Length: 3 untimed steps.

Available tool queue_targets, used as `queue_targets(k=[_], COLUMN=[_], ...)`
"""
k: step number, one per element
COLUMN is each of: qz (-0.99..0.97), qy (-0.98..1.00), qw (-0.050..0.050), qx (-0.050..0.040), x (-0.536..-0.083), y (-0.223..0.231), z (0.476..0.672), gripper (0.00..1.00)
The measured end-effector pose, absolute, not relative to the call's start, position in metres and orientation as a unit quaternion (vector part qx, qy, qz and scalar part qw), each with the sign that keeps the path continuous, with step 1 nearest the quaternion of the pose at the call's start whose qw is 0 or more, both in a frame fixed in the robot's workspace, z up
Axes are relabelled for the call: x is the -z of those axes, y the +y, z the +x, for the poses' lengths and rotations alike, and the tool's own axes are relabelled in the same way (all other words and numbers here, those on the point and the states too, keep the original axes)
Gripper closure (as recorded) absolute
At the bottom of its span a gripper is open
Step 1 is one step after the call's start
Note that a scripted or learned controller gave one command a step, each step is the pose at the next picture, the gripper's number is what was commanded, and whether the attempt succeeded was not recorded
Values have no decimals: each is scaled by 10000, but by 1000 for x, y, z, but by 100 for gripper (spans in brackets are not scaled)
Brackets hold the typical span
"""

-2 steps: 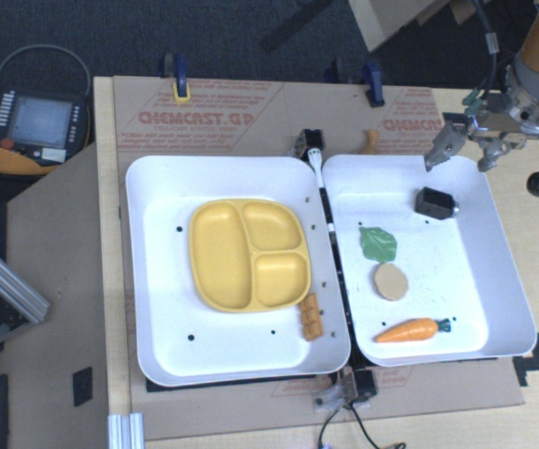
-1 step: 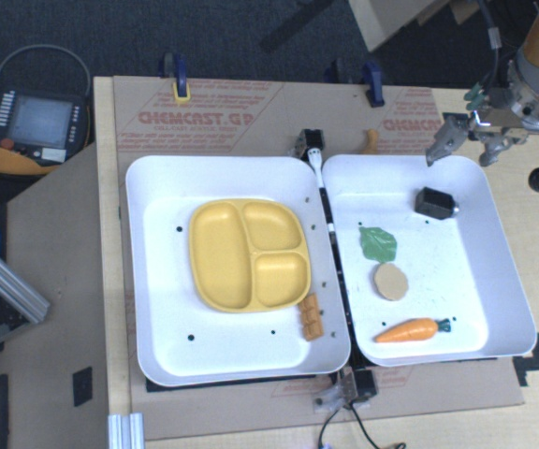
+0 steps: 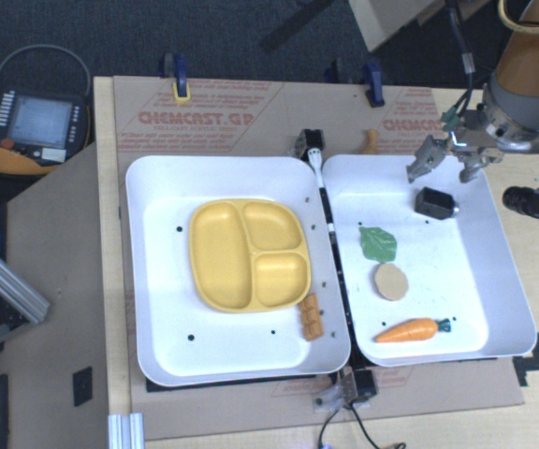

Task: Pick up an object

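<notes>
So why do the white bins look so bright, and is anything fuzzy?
In the camera view, strong overhead light washes out the right shallow white bin, leaving short, soft shadows by the orange toy carrot and the small black block. The yellow divided plastic plate looks sharp. The grey arm's gripper is slightly soft, and a lamp flares at the top edge.

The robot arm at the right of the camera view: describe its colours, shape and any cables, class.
The arm is a thick rounded column with an orange band above a grey wrist. Its metal two-finger gripper has slim grey fingers with small green and red spots at its base. A thin dark cable runs beside it.
</notes>
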State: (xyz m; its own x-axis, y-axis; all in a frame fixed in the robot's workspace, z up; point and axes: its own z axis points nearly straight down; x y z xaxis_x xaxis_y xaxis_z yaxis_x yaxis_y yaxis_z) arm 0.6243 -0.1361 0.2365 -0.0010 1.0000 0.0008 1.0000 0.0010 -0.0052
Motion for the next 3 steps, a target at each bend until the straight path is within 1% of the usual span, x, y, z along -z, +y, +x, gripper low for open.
queue_targets(k=[1,2,3], qz=[-7070,-7068,-7070], qy=[-7072,-7074,-7072], qw=[18,34,-9], qx=[-14,-22,5], x=[-194,-131,-146], y=[-135,-131,-131], z=[626,629,631], gripper=[0,0,100])
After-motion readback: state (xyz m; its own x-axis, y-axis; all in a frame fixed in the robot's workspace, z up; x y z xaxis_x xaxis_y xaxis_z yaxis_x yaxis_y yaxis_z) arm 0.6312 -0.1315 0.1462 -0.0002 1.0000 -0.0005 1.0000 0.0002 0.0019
